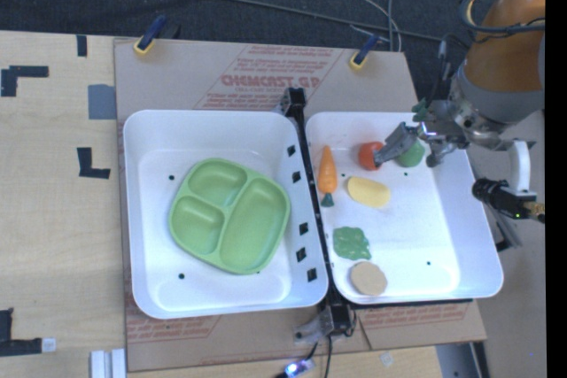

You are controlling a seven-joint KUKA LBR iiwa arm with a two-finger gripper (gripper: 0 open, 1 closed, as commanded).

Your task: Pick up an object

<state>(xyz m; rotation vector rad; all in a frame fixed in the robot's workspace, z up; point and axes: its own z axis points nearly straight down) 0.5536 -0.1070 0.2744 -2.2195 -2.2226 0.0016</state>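
Tomato (369, 154) and green fruit (411, 156) sit touching beneath the claw (400, 146), whose spread I cannot tell, so a descent might nudge both aside.

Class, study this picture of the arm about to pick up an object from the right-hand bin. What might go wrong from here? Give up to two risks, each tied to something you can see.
1. The claw sits at the crowded far end of the right white bin, where the small red round toy and the green round toy lie close together; it may nudge one while reaching for the other.
2. The yellow oval toy and orange carrot toy lie nearby and might get knocked.
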